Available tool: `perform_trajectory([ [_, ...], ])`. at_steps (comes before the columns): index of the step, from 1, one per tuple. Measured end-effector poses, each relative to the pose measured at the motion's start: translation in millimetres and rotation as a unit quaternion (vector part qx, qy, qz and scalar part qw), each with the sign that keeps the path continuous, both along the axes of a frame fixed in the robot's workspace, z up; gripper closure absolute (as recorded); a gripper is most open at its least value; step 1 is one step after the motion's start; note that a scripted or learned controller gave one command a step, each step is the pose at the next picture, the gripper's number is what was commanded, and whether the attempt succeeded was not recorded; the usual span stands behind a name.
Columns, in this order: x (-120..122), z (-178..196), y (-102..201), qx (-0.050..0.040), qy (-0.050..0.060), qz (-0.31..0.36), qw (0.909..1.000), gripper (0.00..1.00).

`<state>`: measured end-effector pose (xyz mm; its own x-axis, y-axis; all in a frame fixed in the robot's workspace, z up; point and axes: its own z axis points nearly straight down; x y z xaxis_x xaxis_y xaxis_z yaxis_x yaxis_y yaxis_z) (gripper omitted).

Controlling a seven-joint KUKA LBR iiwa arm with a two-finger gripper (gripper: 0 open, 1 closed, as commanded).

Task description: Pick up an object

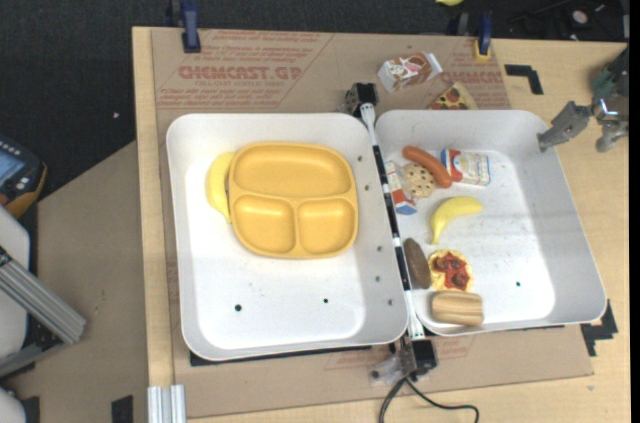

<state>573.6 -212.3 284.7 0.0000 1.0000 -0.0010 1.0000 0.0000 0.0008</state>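
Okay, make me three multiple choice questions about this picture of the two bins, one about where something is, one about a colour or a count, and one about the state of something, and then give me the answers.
1. Where does the yellow divided tray lie?
A. In the left bin
B. In the right bin
C. On the cardboard behind the bins

2. What colour is the banana in the right bin?
A. Green
B. Yellow
C. Brown

3. How does the tool stand relative to the objects?
A. Clamped on the banana
B. Pressing on the hot dog bun
C. Near the right bin's far right corner, apart from all of them

Answers: 1 A, the tray sits inside the left bin. 2 B, the banana is plainly yellow. 3 C, the tool is at the bin's upper right rim, with bare white floor between it and the food items.
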Motion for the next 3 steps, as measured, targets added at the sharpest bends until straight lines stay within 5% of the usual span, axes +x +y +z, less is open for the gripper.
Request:
perform_trajectory([
  [1, 12.0, -164.0, 58.0, 0.0041, 0.008, 0.003, 1.0, 0.0],
  [2, -19.3, -203.4, 113.0, 0.0029, 0.005, 0.002, 1.0, 0.0],
  [3, -16.5, -190.0, 109.1, 0.0005, 0.0, 0.0, 1.0, 1.0],
])
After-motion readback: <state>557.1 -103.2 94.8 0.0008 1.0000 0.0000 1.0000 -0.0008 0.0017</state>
